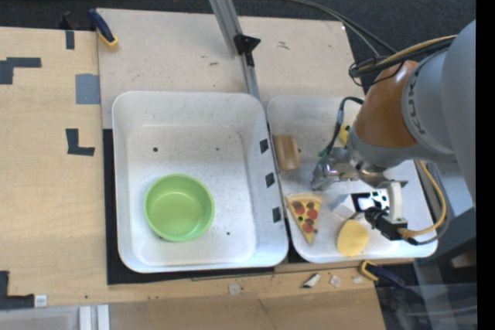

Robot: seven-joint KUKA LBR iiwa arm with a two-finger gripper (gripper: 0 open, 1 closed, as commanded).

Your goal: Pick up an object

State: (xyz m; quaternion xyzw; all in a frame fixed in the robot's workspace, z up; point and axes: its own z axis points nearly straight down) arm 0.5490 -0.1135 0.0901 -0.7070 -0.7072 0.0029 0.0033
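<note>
Plainly the pick is not yet done: nothing is sitting in the pincer point(325, 172), which is hanging low inside the right bin point(298, 110), near its middle, with the grey arm point(433, 100) and its orange band point(384, 118) leaning in from the bin's right edge. Whether that pincer is released or clenched I cannot tell, since the metal tip is showing as one small blurred shape. Three candidates are lying in the same bin. A brown wooden block point(287, 151) is resting by the bin's left wall, just beside the pincer and a little toward the far edge. A toy pizza slice point(305, 215) is lying near the bin's front-left corner, close below the tip, and a yellow lemon-like piece point(353, 238) is sitting by the front edge, partly under the wrist's black-and-white fittings. In the left bin point(124, 112) a green bowl point(179, 206) is standing toward the front-left corner, well apart from the arm. By my reckoning the approach is mostly made, while choosing a target, closing on it and lifting are all remaining.
</note>
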